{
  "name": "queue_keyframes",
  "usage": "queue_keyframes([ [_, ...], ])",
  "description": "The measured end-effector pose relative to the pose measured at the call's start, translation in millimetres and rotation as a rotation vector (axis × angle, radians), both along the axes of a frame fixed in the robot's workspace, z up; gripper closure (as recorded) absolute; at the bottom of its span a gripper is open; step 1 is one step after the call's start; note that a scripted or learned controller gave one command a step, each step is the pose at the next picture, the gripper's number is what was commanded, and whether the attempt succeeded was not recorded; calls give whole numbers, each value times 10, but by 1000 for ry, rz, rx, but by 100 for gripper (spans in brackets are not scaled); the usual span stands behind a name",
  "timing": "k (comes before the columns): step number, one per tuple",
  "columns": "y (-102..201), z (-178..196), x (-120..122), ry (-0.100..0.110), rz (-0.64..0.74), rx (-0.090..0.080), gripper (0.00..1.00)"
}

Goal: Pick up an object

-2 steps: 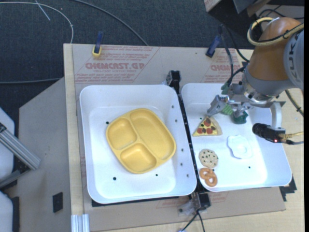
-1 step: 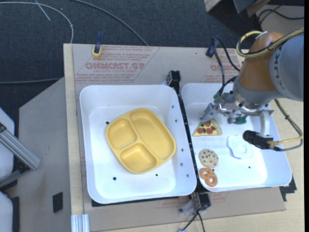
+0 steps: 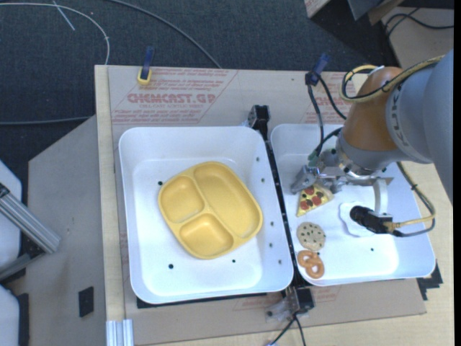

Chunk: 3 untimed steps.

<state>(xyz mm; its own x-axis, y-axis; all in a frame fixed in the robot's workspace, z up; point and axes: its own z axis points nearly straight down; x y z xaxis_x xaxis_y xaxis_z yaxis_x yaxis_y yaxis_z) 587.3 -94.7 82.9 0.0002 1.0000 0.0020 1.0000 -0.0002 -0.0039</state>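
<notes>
Over the shallow white plastic bin on the view's right (image 3: 374, 262), the two-finger metal gripper (image 3: 317, 181) sits low, directly above the upper edge of a flat triangular toy pizza slice, yellow with red spots (image 3: 313, 201). Whether the tool is open, closed or gripping anything cannot be told from this angle. No object is confirmed as held.

Contents of the same bin: a round brown toy cookie with dark chips (image 3: 310, 234) lies just below the toy pizza slice, and an orange-brown toy pretzel (image 3: 312, 264) lies below that, near the front wall. The three are close together but apart. The neighbouring white bin on the view's left (image 3: 137, 193) holds a yellow three-compartment plastic plate (image 3: 209, 209).

Assessment: the step in hand appears to be the approach to a grasp, with the toy pizza slice the likely target.

Recommendations:
- The slice lies flat and thin, so the tool should reach the bin floor before closing.
- Close across the narrow width of the triangle, not along its length.
- Keep clear of the toy cookie.
- Lift straight up and confirm the hold before moving away.
</notes>
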Motion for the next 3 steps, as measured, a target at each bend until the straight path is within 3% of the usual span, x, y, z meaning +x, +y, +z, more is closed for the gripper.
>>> queue_keyframes([
  [1,0,143,18,-7,0,-1,100],
  [3,-93,1201,-63,-10,1,-3,100],
])
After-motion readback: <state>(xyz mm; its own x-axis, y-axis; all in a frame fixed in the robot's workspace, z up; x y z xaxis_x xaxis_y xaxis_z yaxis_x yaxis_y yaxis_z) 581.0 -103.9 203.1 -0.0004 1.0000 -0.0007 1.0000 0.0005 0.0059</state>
